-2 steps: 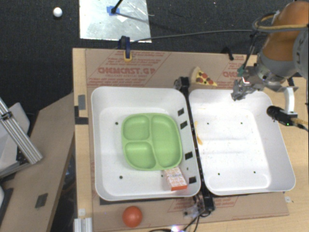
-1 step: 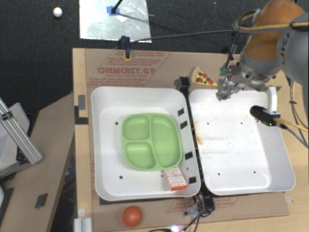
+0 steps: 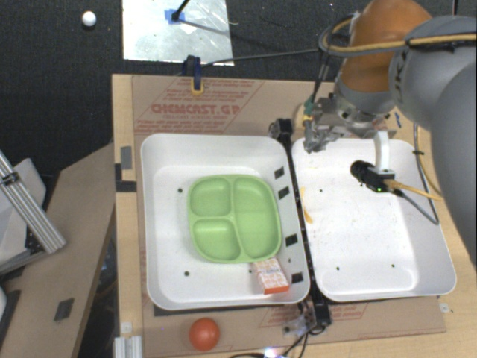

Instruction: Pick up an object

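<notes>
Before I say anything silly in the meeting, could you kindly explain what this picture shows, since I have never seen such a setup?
Gladly. One camera fixed above a bench looks down at a slant. The large grey and orange robot arm reaches in from the right; its gripper sits over the far corner of the right shallow white bin, and nothing can be seen held in it. The left shallow white bin holds a light green plastic divided plate and a small orange and white box at its near edge. An orange ball lies on the bench outside the bins.
</notes>
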